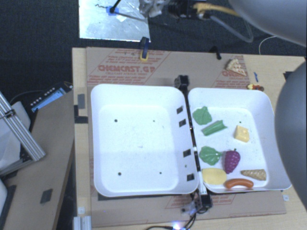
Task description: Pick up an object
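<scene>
Along the top edge of the camera view, the gripper (152,4) hangs above the bench, well apart from both bins, and whether it is parted or closed cannot be told. Below it, the right bin (268,104) holds a green leaf (202,115), a green pod (213,127), a yellow wedge (242,133), a second leaf (209,155), purple grapes (231,160), a yellow lemon-like piece (214,177), a cone (253,174) and a sausage (238,184). The left bin (103,97) lies beside it, their inner rims touching.

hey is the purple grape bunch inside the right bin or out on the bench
Inside. The purple grape bunch lies on the right bin floor.
</scene>
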Tool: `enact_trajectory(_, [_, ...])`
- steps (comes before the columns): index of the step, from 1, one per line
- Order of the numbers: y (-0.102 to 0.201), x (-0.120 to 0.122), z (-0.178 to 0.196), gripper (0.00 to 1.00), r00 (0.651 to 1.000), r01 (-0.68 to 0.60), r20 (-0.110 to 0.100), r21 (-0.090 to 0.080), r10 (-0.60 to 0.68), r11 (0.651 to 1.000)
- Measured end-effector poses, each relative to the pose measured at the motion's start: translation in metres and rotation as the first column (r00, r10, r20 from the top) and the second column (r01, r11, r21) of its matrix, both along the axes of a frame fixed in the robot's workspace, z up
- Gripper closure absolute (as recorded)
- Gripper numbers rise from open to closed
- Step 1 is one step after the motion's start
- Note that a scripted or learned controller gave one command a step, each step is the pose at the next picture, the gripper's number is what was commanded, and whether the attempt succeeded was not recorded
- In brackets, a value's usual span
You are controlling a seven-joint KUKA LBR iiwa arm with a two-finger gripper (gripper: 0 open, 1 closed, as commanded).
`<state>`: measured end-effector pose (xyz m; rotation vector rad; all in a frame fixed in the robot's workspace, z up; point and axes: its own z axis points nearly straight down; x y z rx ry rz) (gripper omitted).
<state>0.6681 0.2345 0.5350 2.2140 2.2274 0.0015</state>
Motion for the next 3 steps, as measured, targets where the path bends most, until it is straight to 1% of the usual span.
enact_trajectory(3, [0.0000,0.0000,0.0000,1.00,1.000,0.000,0.000,0.000,0.000,1.000])
